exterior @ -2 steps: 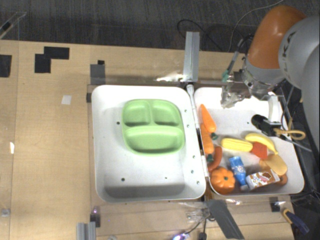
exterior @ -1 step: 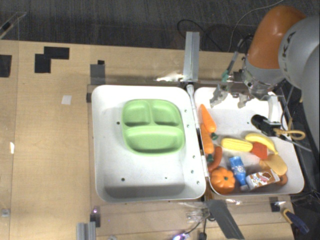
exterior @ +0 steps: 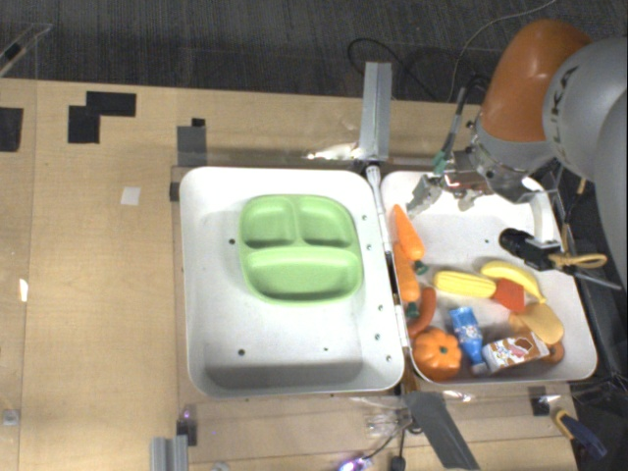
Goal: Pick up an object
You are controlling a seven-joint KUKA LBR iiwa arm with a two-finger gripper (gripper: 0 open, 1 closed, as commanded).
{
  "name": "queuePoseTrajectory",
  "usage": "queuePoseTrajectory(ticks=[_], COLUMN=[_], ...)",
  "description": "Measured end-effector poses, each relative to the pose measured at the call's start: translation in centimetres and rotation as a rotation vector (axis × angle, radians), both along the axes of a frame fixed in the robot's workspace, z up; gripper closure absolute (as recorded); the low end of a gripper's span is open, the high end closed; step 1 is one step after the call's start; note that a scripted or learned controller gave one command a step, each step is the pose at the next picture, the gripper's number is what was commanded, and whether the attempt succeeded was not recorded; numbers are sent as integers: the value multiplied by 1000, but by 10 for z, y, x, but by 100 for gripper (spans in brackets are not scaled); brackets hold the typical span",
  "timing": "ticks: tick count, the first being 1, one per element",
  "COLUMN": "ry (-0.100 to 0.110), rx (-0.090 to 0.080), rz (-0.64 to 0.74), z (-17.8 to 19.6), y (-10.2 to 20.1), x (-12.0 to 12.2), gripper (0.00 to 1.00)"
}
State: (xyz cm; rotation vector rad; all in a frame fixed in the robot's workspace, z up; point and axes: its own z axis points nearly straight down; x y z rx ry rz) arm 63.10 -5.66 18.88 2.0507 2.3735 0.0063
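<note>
Toy foods — a pumpkin (exterior: 438,352), corn cob (exterior: 464,285), banana (exterior: 512,276) and carrot (exterior: 406,233) — crowd the near half of the right bin (exterior: 461,226). Behind them, over the bin's far edge, hangs the gripper (exterior: 429,193), its state impossible to tell. A green divided plate (exterior: 299,246) sits in the left bin (exterior: 210,292).

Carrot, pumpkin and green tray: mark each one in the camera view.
carrot (exterior: 406,235): camera view, its thick upper half.
pumpkin (exterior: 437,353): camera view, middle of its body.
green tray (exterior: 297,246): camera view, the central divider.
</note>
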Motion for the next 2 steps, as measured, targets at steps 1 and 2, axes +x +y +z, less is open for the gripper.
queuePoseTrajectory(ticks=[1, 2], ry=[-1, -1], rx=[-1, 0], rz=[66, -103], z=[0, 68], y=[-43, -21], x=[15, 28], gripper=[0, 0])
